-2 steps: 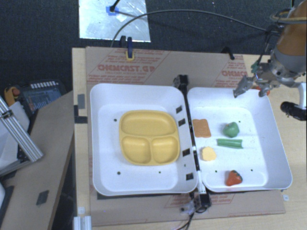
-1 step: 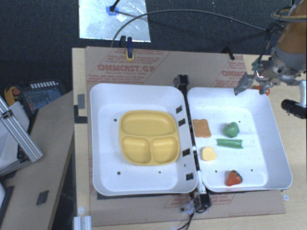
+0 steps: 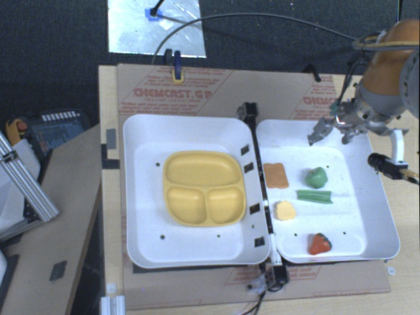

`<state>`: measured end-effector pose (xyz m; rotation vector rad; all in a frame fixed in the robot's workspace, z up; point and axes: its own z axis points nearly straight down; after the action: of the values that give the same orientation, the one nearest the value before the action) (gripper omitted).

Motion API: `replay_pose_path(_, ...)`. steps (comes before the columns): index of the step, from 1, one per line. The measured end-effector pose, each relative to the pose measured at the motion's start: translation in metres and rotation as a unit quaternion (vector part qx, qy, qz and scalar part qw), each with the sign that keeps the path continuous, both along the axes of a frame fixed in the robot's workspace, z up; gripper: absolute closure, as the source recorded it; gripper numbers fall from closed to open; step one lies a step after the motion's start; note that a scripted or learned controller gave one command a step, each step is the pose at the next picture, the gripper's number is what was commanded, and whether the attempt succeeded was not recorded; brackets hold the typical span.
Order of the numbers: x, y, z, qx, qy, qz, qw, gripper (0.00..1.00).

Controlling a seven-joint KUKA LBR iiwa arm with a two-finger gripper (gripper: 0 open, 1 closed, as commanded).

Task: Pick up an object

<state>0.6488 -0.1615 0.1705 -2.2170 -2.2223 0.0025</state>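
The right bin (image 3: pixel 364 202) holds several toy foods: a tan flat slab (image 3: pixel 275 174), a round green piece (image 3: pixel 316 176), a long green bean-like piece (image 3: pixel 314 196), a small yellow piece (image 3: pixel 285 210) and a red piece (image 3: pixel 319 243). My gripper (image 3: pixel 333 134) hangs over the far edge of this bin, up and to the right of the round green piece and apart from every item. Its fingers are spread open, and the white bin floor shows between them.
A yellow divided plate (image 3: pixel 202 188) lies in the middle of the left bin (image 3: pixel 144 169). A black divider with clips (image 3: pixel 257 182) runs between the bins. A black fitting (image 3: pixel 387 165) sticks out at the right bin's right rim.
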Motion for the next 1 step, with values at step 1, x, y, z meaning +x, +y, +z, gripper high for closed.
replay_pose_path(1, -0.0095, -0.0011, -0.0568, -0.0002, 0.000, -0.001, 1.0000, 0.00)
